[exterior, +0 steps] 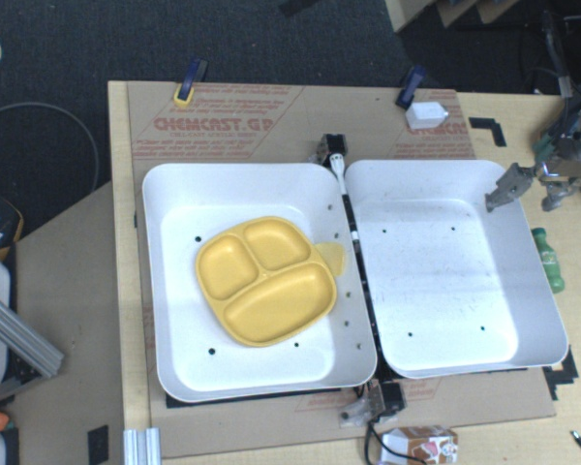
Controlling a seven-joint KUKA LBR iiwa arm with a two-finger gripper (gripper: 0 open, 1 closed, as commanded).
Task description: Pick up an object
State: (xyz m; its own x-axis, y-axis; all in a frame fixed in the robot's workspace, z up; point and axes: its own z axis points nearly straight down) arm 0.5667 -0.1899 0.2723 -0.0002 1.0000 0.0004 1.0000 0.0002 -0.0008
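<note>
The end effector (523,184) sits at the far right of the camera view, over the upper right corner of the right bin (445,356). One grey finger (504,188) juts left and slightly down across that bin's rim, and a second shows just to its right; they stand spread apart with nothing between them. Little of the arm appears: a cluster of grey wrist hardware at the right edge, above and right of the fingers, low over the tabletop (271,114).

The yellow divided plate (264,279), the likeliest thing to pick, lies well to the left of the end effector and lower in the view, flat in the left bin (174,201). It has three compartments, two small ones toward the top and a long one below, and it lies turned slightly. A small pale yellow piece (331,257) peeps out from under its right edge, on the side toward the end effector.

A green object (549,260) lies on the tabletop just below the end effector, outside the right bin's right rim. A small white block (426,115) rests on the tabletop above and left of the end effector, beside a blue clamp (410,87). A second clamp with a yellow tip (188,82) sits far to the left, beyond the left bin's top edge.
</note>
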